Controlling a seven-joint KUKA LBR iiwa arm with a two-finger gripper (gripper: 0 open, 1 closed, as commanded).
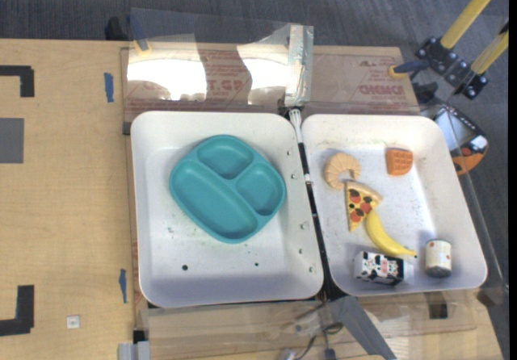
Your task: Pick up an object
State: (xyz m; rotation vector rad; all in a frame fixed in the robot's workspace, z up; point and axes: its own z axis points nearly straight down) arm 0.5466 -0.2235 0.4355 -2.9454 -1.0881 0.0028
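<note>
Banana (386, 236) lay touching pizza (359, 204) at 11 o'clock, carton (380, 267) at 7: double grab risked. End effector state could not be told.

**Two bins, side by side**

The left bin (153, 270) held a divided plate (228, 187) near its centre. The right bin (452, 189) held six items: a croissant (341, 169) at its upper left, a small ridged toy food (398, 161) to the croissant's right, a pizza slice (359, 204) below the croissant, a banana (384, 236) running from the slice toward lower right, a small carton (380, 267) below the banana, and a small cylindrical container (438, 257) in the lower right corner.
</note>
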